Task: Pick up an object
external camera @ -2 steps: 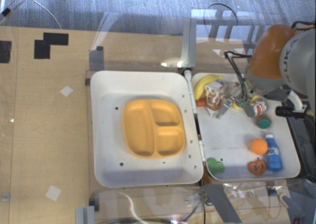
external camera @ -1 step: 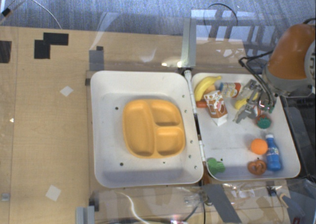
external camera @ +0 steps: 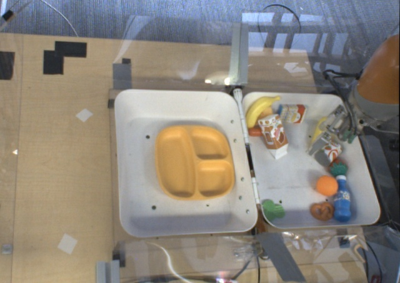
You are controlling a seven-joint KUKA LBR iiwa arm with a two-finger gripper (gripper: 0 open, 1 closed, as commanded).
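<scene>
Your claw [external camera: 331,140] sits low over the right bin [external camera: 294,178], near its far right side, among a small cluster of packets there; you cannot tell from this angle how it is set. Around it in that bin lie a banana [external camera: 260,109], a small carton [external camera: 273,132], an orange ball [external camera: 326,185], a blue bottle [external camera: 342,201], a brown piece [external camera: 322,211] and a green piece [external camera: 272,209]. The left bin [external camera: 134,169] on your counter [external camera: 56,169] carries a yellow divided tray [external camera: 194,161].
</scene>
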